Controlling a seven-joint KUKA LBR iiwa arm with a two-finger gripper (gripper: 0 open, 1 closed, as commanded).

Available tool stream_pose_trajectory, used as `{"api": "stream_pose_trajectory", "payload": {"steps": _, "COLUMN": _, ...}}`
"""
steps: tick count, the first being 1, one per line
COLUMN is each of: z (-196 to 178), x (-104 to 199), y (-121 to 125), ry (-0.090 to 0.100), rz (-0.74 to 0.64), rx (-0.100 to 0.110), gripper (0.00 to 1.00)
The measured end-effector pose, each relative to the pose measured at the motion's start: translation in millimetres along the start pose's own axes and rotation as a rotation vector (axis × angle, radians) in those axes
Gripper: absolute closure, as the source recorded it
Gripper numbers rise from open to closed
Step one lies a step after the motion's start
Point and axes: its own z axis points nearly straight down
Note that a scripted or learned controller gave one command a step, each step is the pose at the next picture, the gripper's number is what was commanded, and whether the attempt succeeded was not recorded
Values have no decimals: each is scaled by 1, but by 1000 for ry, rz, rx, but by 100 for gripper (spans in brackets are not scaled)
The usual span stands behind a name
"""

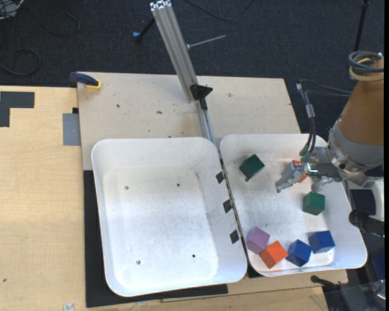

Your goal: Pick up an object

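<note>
Arm reaching into my right bin from 3 o'clock, nothing held that I can see.

Going left to right: the left bin [117,173] sits on the table [32,186] with only dark specks on its floor. In the right bin [272,161], a dark green cube [251,166] lies near 10 o'clock of the bin. At 6 o'clock I see a cluster: a purple cube [257,239], an orange cube [273,254], and two blue cubes [299,252] [321,241]. The gripper [290,179] hangs over the bin's middle, its fingers angled down toward 8 o'clock; whether they are spread I cannot tell. A second green cube [314,203] lies just beside it, at its 5 o'clock. The arm's orange band [366,109] rises toward 1 o'clock.
</note>
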Motion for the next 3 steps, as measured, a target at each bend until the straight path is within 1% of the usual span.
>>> {"api": "stream_pose_trajectory", "payload": {"steps": 1, "z": -2, "x": -2, "y": 0, "ry": -1, "rz": 5, "rx": -5, "gripper": 0}}
{"api": "stream_pose_trajectory", "payload": {"steps": 2, "z": 42, "x": -2, "y": -2, "ry": 0, "rz": 3, "rx": 0, "gripper": 0}}
{"api": "stream_pose_trajectory", "payload": {"steps": 3, "z": 87, "x": 0, "y": 3, "ry": 0, "rz": 3, "rx": 1, "gripper": 0}}
